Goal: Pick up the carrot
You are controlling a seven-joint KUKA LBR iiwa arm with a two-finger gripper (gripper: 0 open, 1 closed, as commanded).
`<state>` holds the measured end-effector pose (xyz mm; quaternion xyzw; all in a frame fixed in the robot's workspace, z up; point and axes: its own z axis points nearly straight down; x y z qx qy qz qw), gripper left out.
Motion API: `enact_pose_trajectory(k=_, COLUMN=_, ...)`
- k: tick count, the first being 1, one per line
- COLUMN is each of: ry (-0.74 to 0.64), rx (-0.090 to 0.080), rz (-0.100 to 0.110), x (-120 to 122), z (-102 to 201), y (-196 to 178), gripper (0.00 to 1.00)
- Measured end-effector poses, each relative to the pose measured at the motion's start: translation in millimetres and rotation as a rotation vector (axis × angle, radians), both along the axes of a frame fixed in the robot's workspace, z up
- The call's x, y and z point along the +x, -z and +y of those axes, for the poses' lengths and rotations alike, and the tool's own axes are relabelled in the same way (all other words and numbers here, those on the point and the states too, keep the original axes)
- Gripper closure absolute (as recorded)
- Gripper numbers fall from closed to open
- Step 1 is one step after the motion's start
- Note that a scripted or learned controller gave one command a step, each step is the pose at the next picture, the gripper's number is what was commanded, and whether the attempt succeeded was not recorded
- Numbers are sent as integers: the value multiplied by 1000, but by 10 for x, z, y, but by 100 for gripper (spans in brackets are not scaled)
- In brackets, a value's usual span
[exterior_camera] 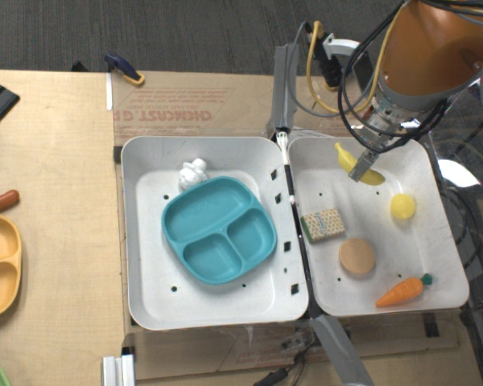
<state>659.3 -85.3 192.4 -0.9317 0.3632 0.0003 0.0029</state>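
Lying near the front edge of the right bin: the carrot [402, 291], orange with a green top pointing right, untouched.
Gripper: the gripper [363, 170] hung over the back of the right bin [443, 215], well apart from the carrot; whether it was open or closed could not be told.
Arm: the arm [431, 47] reached in from the right, its orange band above the wrist, cables looping beside it.
Under the gripper: a yellow banana-like piece [346, 156] lay just beside the tip.
Other right-bin items: a yellow ball [402, 207], a round tan disc [357, 257] and a speckled block [323, 224] lay between gripper and carrot.
Left bin: the left bin [141, 240] held a teal divided plate [217, 229], with a small white object [193, 172] touching its back rim.
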Motion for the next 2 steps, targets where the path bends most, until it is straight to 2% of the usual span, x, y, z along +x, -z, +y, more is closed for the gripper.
enact_pose_trajectory(k=1, ry=-120, rx=-2, rz=-1, x=-235, z=-843, y=-438, gripper=100)
enact_pose_trajectory(k=2, ry=-499, rx=-2, rz=-3, x=-135, z=-980, y=82, gripper=100)
